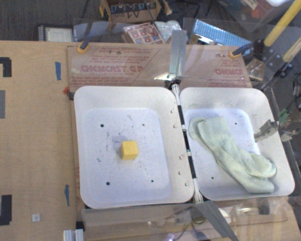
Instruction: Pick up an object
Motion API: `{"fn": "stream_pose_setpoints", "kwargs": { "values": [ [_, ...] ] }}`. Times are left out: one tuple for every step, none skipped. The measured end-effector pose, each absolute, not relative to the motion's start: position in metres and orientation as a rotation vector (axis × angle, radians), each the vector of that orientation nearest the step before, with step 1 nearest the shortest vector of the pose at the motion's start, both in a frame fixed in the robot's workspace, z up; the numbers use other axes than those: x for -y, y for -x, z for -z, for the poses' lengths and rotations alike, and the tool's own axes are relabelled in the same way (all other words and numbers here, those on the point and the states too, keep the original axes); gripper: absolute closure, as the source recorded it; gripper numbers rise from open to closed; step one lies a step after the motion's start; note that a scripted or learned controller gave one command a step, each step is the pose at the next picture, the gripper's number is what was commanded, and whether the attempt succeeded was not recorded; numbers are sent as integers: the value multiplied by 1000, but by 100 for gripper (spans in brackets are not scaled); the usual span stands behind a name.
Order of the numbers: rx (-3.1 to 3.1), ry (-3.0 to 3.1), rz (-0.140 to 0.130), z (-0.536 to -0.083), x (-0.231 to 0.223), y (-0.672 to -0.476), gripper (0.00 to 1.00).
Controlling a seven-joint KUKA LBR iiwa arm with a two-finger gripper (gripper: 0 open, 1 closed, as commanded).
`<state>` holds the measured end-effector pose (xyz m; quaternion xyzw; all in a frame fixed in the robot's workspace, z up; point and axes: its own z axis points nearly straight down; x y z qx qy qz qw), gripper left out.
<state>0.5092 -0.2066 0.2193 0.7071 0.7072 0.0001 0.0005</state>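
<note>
looking down on the bench, i see two white bins side by side, and nothing is picked up yet. a small yellow block (130, 150) lies flat near the middle of the left bin (90, 104), alone and free on all sides. a pale green cloth (233, 154) lies crumpled in the right bin (210, 99), stretching from near the middle toward the lower right corner. at the right rim of that bin some metal parts (271, 128) reach in, close to the cloth but not touching it; it may be the gripper, but it is too small and unclear, so i cannot tell if it is released or clenched. nothing is seen in it. in my judgement the task is still at its beginning: choosing a thing, coming down, grasping and lifting all remain.
</note>
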Motion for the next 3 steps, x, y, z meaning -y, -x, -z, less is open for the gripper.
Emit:
{"fn": "stream_pose_setpoints", "kwargs": {
  "values": [
    [-2589, -1782, 0, -147, 166, -505, 0],
    [-2589, -1782, 0, -147, 167, -505, 0],
    [-2797, -1417, -2, -88, 141, -495, 0]
  ]
}}
